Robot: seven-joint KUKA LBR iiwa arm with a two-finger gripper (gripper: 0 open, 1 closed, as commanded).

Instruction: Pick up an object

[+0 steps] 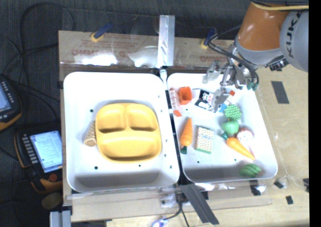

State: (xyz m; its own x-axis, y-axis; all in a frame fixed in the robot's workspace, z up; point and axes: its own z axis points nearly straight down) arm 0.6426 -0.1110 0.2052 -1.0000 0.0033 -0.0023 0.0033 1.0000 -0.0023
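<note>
I see no single target picked out, so I take the objects in the right bin (266, 135) as the candidates. The gripper (224, 92) hangs over the far half of that bin, and I use it as my landmark. Whether it is open or closed I cannot tell from this slant, and I see nothing clearly caught in it.

Directly under and just left of the gripper lies a small black-and-white item (204, 99). Further left of it sits an orange block (185, 94), and beyond that a slim red-and-white piece (173, 99) rests against the bin's left wall. Just below the gripper, towards me, is a green bumpy vegetable (231, 112), with a rounder green piece (230, 128) touching its near side and a red-and-white item (245, 135) beside that. An orange carrot (239, 148) lies nearer still, angled towards the near right corner, where a green leafy piece (251, 170) sits. Down and left of the gripper I see a second carrot (186, 132) lying lengthwise and a checkered block (204, 139) just right of it.

Well to the left of the gripper, the left bin (75, 165) holds a yellow divided plate (128, 131), with a tan cone-shaped thing (90, 134) touching its left edge.
</note>
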